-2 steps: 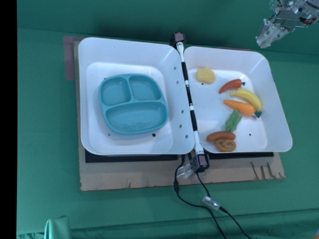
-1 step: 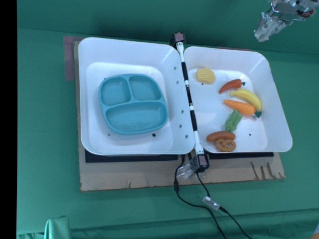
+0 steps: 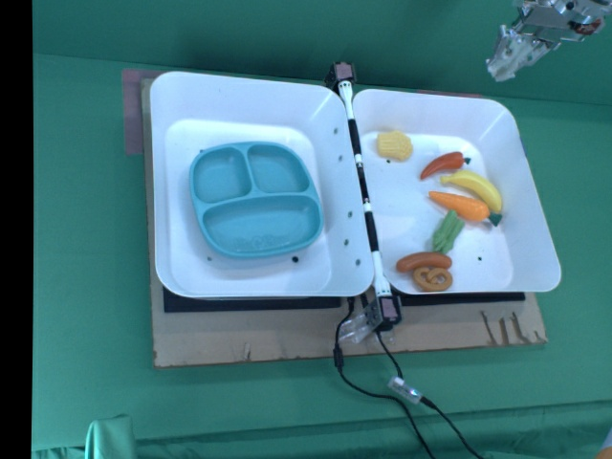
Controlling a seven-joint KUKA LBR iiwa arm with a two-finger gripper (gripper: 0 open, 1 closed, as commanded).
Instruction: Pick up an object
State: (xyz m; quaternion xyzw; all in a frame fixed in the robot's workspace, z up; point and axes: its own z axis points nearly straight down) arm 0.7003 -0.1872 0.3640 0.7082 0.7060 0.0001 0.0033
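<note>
The pretzel (image 3: 433, 278) and sausage (image 3: 423, 261) lie nearest the camera, in the right bin (image 3: 535, 247). My claw (image 3: 507, 57) hangs beyond that bin's far right corner; its opening I cannot tell. Closest target: the banana (image 3: 475, 189), long axis diagonal, down-left from me.

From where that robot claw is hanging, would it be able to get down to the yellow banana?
Probably yes. The gripper hangs above the far right corner of the right bin, and the banana lies uncovered in that bin. A carrot lies close against it, which may crowd the grasp.
</note>
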